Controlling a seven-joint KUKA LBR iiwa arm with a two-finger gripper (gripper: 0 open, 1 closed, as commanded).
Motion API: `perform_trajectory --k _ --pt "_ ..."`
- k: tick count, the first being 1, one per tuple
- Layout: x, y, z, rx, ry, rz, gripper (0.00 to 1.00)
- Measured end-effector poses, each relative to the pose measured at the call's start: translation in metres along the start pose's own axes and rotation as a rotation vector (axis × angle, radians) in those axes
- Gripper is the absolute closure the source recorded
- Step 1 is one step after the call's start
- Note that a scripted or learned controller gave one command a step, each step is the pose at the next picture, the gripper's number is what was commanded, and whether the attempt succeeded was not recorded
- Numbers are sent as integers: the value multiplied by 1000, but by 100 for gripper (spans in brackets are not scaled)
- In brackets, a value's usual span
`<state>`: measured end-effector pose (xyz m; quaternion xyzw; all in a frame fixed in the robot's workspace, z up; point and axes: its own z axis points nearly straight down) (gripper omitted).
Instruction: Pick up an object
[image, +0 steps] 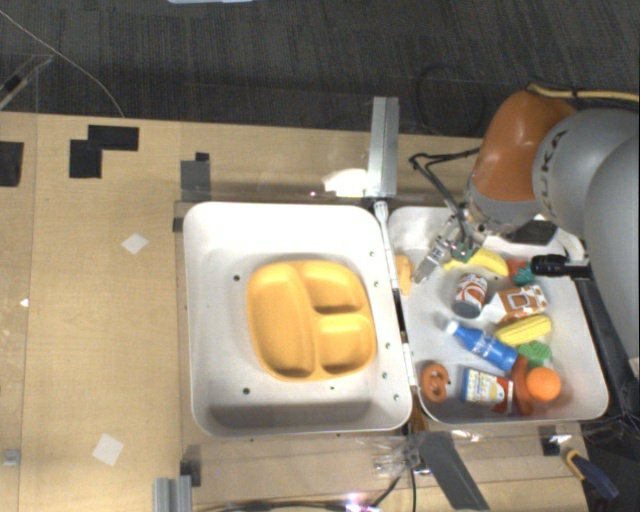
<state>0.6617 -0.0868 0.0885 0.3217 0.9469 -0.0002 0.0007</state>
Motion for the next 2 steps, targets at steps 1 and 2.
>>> perform_trajectory --k 1,2 --pt "1 6 -100 -7 -10 -2 0" --pt "13 -5 -13 -3 -2 197 0"
